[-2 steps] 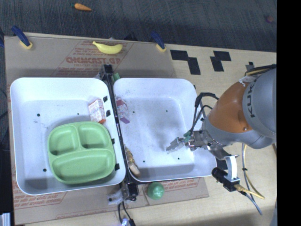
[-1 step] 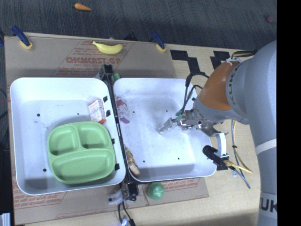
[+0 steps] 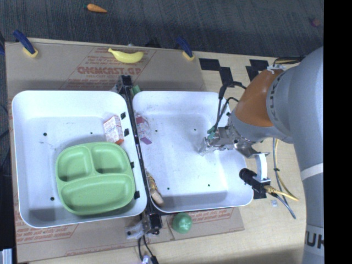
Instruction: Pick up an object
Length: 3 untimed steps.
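My gripper hangs low over the right bin, right of its middle, with the grey arm and orange band behind it. Nothing shows in its grasp. A small red and white packet lies by the right bin's left wall. At that bin's front left corner rests a tan object. In the left bin sit a green divided plate and another red and white packet.
A green ball lies on the cardboard in front of the bins. A yellow banana rests behind them. Blue clamps hold the cardboard's back edge. An orange carrot lies on the dark floor.
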Each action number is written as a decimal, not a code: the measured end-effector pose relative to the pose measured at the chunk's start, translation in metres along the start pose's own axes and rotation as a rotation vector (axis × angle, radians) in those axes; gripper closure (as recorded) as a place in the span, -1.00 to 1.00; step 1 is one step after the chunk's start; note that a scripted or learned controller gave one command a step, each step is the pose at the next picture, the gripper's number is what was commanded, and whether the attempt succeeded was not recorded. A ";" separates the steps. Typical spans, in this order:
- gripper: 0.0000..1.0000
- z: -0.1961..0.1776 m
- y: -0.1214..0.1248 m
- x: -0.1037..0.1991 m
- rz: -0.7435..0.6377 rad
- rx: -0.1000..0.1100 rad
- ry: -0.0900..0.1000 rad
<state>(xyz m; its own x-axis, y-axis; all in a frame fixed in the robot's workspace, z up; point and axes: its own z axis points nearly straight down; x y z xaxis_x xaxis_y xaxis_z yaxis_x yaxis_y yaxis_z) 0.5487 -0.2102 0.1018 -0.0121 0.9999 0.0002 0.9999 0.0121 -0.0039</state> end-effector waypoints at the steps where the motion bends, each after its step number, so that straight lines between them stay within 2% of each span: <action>1: 1.00 -0.063 -0.042 0.000 0.008 -0.003 0.001; 2: -1.00 -0.062 -0.042 0.000 0.008 -0.002 0.001; 3: -1.00 -0.040 0.020 0.000 0.007 -0.003 0.001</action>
<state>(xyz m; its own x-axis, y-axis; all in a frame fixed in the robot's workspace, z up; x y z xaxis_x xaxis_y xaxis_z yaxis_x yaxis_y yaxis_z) 0.5689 -0.2103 0.1413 -0.0050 1.0000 0.0015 1.0000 0.0050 -0.0011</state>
